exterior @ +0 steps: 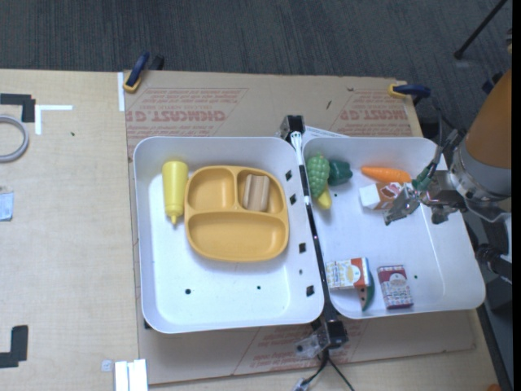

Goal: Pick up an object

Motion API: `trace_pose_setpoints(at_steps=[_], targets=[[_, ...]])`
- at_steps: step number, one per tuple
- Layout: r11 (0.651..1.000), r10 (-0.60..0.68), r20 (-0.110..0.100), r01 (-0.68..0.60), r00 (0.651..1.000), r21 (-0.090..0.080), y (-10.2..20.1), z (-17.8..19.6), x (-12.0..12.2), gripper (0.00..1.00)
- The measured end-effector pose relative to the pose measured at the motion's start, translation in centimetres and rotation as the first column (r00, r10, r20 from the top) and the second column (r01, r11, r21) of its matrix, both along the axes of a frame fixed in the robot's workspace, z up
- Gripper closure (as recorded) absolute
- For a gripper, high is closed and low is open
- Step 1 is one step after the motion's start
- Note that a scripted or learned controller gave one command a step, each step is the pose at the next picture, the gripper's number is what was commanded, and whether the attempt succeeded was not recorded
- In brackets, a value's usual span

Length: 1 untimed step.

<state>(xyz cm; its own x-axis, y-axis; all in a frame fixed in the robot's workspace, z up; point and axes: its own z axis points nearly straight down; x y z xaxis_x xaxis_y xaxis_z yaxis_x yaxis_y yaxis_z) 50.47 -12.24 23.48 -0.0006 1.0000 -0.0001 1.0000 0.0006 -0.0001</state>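
Metal two-finger gripper [404, 204] hovers beside the small white-and-red packet [389, 192], jaw state unclear; crowding orange carrot [386, 173] could spoil the grasp.

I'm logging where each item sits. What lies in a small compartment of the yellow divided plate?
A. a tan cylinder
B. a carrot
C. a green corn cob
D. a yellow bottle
A: the tan cylinder lies in the upper right compartment of the yellow plate.

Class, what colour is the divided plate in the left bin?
Yellow-orange; the plate shows in the camera view.
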Motion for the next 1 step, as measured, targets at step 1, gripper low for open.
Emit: trace_pose_setpoints(at_steps=[1], targets=[[0.983, 0.183, 0.000, -0.183, 0.983, 0.000, -1.90, -11.15, 6.80, 0.00]])
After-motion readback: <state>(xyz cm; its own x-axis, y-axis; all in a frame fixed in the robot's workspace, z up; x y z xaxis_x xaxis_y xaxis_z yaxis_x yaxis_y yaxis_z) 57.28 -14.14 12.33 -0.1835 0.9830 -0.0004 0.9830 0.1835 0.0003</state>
